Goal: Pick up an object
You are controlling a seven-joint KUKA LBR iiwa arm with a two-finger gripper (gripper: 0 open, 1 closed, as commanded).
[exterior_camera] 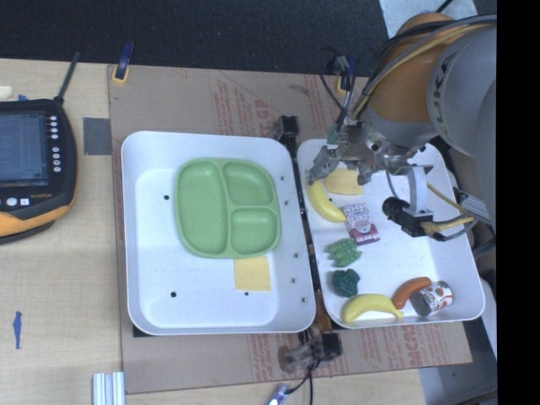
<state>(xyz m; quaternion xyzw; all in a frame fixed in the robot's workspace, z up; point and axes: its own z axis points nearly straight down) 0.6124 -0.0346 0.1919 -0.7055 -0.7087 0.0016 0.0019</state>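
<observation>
My gripper (pixel 342 170) hangs over the far left corner of the right bin (pixel 460 264). Its fingers (pixel 318 168) are spread apart, so it is open. A pale yellow piece (pixel 343 184) lies right below and between them, partly hidden by the hand. A yellow banana (pixel 324 202) lies just left of it. Further forward are a pink and white carton (pixel 360 223), a green leafy piece (pixel 343 251), a dark green broccoli (pixel 344 282), a second banana (pixel 371 309), a sausage (pixel 410 290) and a small can (pixel 436 298).
The left bin (pixel 148 226) holds a green divided plate (pixel 228 207) and a yellow cheese slice (pixel 252 272). A handheld control pendant (pixel 29 165) lies on the bench at the far left. The arm's grey and orange body (pixel 439 66) and a black cable (pixel 405 213) overhang the right bin's far side.
</observation>
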